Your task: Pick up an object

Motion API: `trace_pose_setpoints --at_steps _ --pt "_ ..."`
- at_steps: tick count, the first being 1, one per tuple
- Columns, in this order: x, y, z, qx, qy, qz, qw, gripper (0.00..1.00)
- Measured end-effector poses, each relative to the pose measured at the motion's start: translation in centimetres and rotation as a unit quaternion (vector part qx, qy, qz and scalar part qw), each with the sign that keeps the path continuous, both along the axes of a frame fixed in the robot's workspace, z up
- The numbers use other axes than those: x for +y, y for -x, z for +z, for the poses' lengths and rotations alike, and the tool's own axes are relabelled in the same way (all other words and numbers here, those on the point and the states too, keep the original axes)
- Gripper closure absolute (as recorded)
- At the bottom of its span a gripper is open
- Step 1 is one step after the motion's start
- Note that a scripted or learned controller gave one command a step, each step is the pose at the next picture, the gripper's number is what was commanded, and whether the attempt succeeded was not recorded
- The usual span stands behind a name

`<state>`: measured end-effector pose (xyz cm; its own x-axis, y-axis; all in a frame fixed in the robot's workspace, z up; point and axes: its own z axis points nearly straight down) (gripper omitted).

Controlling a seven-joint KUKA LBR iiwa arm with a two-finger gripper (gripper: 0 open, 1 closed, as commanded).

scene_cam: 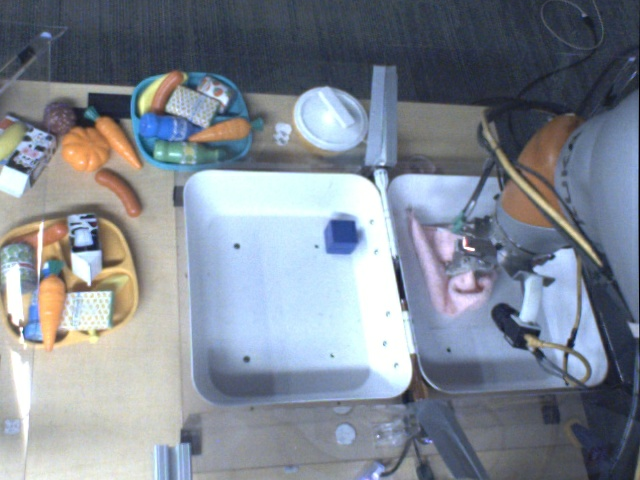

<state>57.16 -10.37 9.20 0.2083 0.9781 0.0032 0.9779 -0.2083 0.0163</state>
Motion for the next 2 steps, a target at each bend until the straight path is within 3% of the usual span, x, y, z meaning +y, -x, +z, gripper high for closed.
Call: trace_pose_setpoints --at_steps 1,2 --pt "-2.3 -4.7 -0.1 0.001 0.0003 -0.087 0.9962 1.0" --pt "1.0 -4.5 18.1 0.007 -0.0005 -0.079 0.9968 1.0"
